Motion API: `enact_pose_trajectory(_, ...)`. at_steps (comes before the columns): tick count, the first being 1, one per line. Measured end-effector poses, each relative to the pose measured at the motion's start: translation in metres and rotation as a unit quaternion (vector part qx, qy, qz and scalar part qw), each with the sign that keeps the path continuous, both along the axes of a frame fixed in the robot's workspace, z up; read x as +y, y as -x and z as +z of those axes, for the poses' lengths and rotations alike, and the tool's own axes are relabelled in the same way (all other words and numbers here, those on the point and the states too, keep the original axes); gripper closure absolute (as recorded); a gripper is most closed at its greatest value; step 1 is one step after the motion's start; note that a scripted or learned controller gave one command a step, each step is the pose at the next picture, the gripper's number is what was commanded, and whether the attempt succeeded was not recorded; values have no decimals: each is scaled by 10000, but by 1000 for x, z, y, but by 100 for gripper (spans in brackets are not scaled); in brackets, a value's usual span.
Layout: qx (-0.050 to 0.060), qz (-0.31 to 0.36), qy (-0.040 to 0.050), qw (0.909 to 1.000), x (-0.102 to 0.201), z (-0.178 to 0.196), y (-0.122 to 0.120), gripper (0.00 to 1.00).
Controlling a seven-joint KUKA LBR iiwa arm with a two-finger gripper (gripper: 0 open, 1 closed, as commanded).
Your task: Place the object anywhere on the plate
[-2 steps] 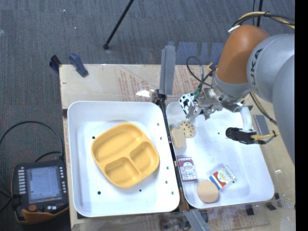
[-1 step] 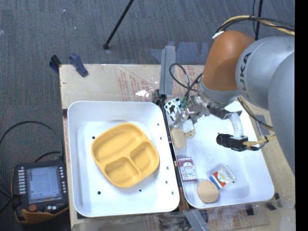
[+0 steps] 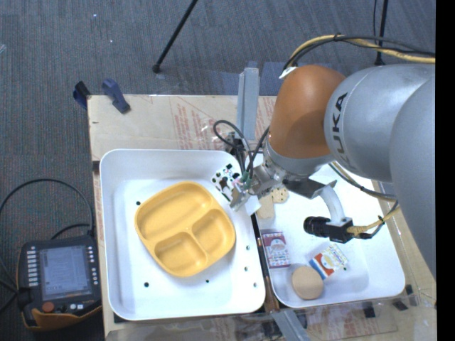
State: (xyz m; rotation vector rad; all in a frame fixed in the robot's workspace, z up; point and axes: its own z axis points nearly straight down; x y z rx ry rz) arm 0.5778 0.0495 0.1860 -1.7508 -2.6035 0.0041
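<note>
Since the yellow three-compartment plastic plate (image 3: 185,229) sits at its 8 o'clock, hand (image 3: 245,190) hovers at bin divider; grip state unclear.

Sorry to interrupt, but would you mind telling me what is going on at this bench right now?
A grey robot arm reaches in from the right, its gripper low over the divide between two white bins. A yellow divided plate lies in the left bin with nothing on it. A small red card box, a round tan disc and a red-and-white packet lie in the right bin. Nothing has reached the plate yet.
</note>
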Motion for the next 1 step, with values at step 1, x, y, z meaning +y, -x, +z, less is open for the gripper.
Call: enact_pose_trajectory(1, -3, -7, 0, 10000, -1, 0, 0, 0)
